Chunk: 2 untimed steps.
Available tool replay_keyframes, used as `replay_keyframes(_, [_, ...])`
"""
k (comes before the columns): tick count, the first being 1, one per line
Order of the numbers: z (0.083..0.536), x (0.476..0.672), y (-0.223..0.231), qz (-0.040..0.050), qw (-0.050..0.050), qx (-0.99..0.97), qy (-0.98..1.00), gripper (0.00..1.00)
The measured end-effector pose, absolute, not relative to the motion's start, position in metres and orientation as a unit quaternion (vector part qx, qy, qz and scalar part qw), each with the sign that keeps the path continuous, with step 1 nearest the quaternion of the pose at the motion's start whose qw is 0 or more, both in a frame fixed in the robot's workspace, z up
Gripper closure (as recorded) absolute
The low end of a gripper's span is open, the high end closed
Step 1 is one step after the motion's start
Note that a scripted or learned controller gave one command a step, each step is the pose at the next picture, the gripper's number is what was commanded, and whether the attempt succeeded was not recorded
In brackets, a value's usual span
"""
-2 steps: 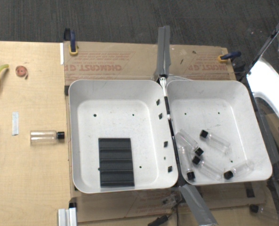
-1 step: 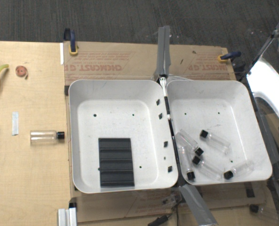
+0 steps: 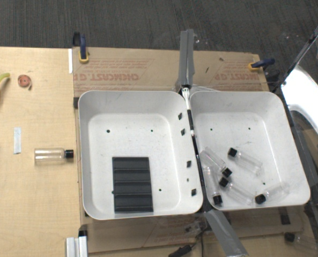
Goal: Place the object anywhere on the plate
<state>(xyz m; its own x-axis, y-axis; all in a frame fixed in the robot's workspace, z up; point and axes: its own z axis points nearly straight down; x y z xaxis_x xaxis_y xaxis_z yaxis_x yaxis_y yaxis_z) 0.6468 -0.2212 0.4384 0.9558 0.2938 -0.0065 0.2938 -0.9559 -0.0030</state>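
Even, bright overhead light falls on the two shallow white plastic bins [image 3: 89, 143], which look nearly washed out, with soft shadows along their inner walls. The clear plastic vials [image 3: 244, 162] blur into the white floor. Focus is slightly soft throughout.

Several clear plastic vials with black caps [image 3: 231, 170] lie on their sides in a loose, partly overlapping cluster in the near part of the right bin [image 3: 276, 108]. A dark ribbed rectangular plate [image 3: 132, 184] lies flat in the left bin [image 3: 94, 111], against its near wall.
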Motion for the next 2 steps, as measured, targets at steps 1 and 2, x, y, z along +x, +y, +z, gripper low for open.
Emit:
replay_keyframes(1, [0.438, 0.645, -0.222, 0.0039, 0.001, -0.995, -0.102, 0.00])
replay_keyframes(2, [0.439, 0.652, -0.196, 0.0030, 0.001, -0.995, -0.100, 0.00])
